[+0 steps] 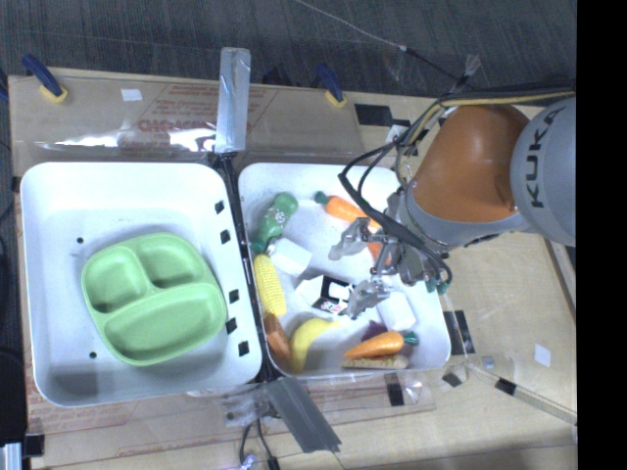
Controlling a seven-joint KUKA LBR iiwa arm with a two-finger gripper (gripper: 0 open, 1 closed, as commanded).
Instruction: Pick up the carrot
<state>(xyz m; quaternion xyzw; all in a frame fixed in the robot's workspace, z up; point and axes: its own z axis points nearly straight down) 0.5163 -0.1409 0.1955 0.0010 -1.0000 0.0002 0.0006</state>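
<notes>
Orange carrot (377,344) lies beside a banana (311,335), below the open, empty gripper (355,270).

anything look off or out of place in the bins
Nothing looks spilled or broken. The toy food is all jumbled in the right bin: corn, a green bottle and two carrots lying at odd angles. The green plate sits askew in the left bin.

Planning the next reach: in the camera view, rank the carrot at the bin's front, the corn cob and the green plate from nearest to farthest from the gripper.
1. Carrot: just in front of the gripper, right bin.
2. Corn cob: by the right bin's left wall.
3. Green plate: in the left bin.
</notes>
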